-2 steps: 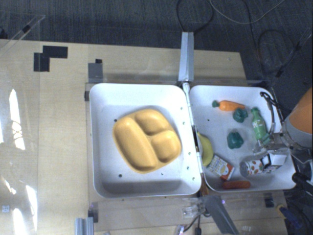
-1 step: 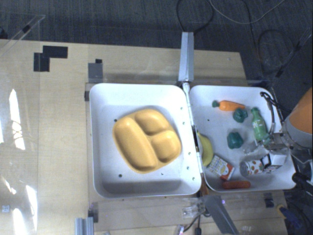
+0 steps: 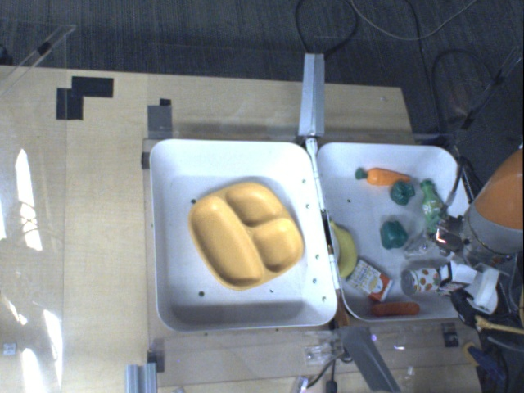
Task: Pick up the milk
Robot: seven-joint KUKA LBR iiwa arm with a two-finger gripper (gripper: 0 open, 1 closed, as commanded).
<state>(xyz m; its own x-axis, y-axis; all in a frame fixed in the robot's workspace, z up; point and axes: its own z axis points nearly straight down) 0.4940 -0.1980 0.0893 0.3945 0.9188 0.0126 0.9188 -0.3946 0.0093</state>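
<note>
The milk (image 3: 368,278) is a small white carton with orange-red print. It lies tilted near the front left corner of the right bin (image 3: 344,166), beside a yellow fruit (image 3: 344,250). My gripper (image 3: 444,237) hangs at the end of the grey arm with the orange band (image 3: 501,193), over the right side of that bin. It sits about a hand's width right of the carton and slightly behind it. Nothing shows held in it.
A white printed can (image 3: 422,281) lies on its side between the carton and the arm. A red sausage (image 3: 395,308) lies at the front wall. A carrot (image 3: 383,177) and green items (image 3: 394,234) lie further back. A big yellow loaf (image 3: 244,234) lies in the left bin (image 3: 164,236).
</note>
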